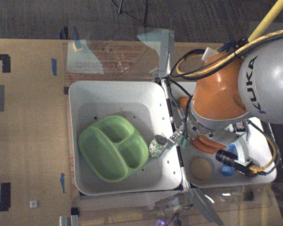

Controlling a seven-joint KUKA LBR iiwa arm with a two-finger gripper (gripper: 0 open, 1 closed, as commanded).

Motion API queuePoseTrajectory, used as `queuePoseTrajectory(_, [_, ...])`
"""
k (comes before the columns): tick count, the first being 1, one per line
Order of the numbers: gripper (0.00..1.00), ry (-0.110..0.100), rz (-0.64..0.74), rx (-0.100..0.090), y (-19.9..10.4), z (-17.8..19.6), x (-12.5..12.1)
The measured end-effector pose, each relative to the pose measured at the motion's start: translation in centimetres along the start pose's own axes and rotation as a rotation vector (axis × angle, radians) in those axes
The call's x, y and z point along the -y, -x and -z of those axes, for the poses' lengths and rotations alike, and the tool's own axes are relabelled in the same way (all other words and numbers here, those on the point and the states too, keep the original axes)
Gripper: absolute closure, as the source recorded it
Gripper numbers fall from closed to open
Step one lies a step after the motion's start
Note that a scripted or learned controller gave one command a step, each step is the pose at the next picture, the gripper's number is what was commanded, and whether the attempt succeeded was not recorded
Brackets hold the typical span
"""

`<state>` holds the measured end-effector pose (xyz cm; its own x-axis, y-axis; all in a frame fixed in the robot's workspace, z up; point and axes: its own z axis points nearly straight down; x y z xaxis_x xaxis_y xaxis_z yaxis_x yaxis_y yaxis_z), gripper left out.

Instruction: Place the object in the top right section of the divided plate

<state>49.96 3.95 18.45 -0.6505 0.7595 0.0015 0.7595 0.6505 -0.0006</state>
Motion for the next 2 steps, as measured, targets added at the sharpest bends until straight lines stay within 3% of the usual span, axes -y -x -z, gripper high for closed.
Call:
queuePoseTrajectory(1, [1.0, 0.004, 0.393, 0.004, -3.5, 10.5, -2.9])
queuePoseTrajectory(2, [1.0, 0.01, 0.388, 0.008, -3.3, 11.6, -2.9])
